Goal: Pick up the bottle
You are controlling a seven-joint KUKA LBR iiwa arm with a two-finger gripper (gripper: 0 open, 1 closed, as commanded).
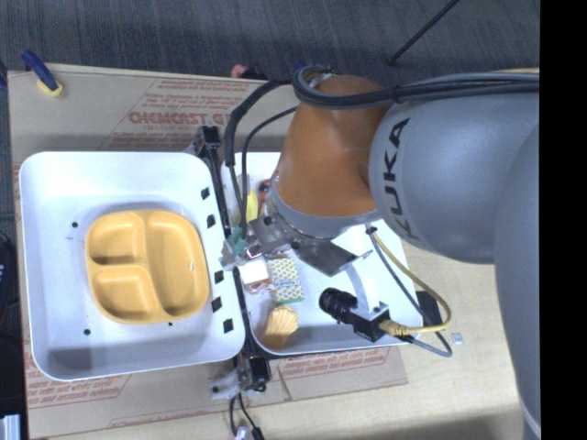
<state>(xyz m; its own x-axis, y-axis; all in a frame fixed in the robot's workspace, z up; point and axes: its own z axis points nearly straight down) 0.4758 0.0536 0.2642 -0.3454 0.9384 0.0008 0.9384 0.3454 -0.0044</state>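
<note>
Trouble starts with sight: the arm (413,181) covers most of the right bin (312,342), and its orange wrist (330,149) hangs over the spot where the tool (267,234) works, close to the wall between the 2 bins. Whether the tool is wide, narrow or holding anything, I cannot tell.

I cannot pick out the bottle with any certainty. A yellow sliver (252,207) at 9 o'clock of the wrist, hard against the dividing wall, may be part of it, with a small green piece (237,241) just below. My guess is that the bottle lies in the right bin under the arm.

Clutter crowds the tool. At 6 o'clock from it lie a small brown and white packet (254,276) and a patterned sachet (286,280), touching or nearly so, and farther toward 6 o'clock sits a ridged yellow cake (281,324).

Likely failures, as I judge them:
- The tool closes on the packet or sachet instead, because they sit so near.
- A bottle pressed against the wall leaves no room on 1 side, so the tool may strike the rim or skid off.
- A round bottle may roll away when nudged.

The yellow plate (147,264) in the left bin (46,246), at 9 o'clock, is well apart and not at risk.
</note>
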